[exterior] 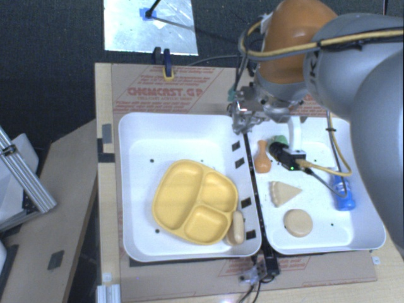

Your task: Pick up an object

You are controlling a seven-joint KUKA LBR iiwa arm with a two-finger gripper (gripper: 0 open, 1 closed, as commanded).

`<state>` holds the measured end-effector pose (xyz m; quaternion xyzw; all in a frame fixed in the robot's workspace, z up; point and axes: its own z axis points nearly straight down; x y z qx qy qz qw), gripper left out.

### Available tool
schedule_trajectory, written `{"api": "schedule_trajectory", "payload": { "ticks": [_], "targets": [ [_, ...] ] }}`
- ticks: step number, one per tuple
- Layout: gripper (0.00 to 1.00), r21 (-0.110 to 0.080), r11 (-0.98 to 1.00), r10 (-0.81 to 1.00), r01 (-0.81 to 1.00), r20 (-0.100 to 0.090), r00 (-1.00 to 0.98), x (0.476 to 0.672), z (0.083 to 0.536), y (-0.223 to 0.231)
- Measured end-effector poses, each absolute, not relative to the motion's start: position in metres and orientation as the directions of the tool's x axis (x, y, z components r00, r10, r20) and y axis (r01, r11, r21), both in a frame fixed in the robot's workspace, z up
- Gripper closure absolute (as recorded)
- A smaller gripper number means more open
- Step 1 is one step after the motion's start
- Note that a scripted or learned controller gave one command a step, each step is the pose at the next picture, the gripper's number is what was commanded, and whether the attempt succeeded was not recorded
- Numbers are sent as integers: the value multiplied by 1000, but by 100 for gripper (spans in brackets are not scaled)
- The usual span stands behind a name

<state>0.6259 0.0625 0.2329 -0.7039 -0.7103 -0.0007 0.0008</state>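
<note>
Looming grey arm (360, 62) bends down over the right bin (369, 229); its end effector's (243, 120) state cannot be told.

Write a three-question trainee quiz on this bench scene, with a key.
1. True or false: the yellow divided tray lies in the left bin.
2. Which item in the right bin lies nearest the bottom edge of the view?
A. the blue object
B. the round tan disc
C. the tan wedge
3. Fill in: the tan oblong piece rests against the tray's lower ______ corner.

Key: 1 true; 2 B; 3 right.
</note>
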Motion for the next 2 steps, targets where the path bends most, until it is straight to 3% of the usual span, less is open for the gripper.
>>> {"api": "schedule_trajectory", "payload": {
  "ticks": [1,2],
  "targets": [
    [100,3,8,1000,1000,1,-8,637,226,105],
    [0,2,5,1000,1000,1,-5,637,227,103]
  ]
}}
